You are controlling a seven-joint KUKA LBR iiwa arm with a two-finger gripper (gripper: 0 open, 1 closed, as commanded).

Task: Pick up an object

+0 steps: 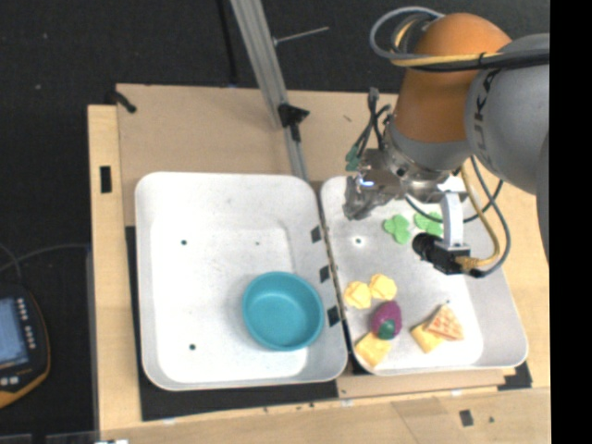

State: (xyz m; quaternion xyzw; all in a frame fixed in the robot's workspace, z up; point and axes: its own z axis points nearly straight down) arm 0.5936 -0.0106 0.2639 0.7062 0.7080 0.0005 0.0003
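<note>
Surface [213, 137]: a tan board bearing two shallow white bins side by side, so that things can be lifted from one and set down in the other.
Left bin [185, 211]: holds a blue bowl [282, 311] near its lower right corner, resting upright and close to the dividing wall.
Right bin [495, 326]: holds the candidate objects for picking. Green pieces [400, 228] lie in the upper part. A yellow piece [370, 290], a purple piece [386, 320], a further yellow piece [373, 350] and an orange wedge [438, 327] lie loosely grouped along the lower part, none stacked.
Pincer [357, 202]: hangs over the upper left corner of the right bin, just beside the green pieces and well apart from the lower group. Its opening cannot be told from this slant, and nothing is seen gripped in it.
Arm [453, 72]: reaches in from the right, the orange band above the wrist, the wrist pointed downward toward the bin floor; cables loop around it.
Judgement: nothing is lifted yet; the green pieces look the nearest target.
</note>
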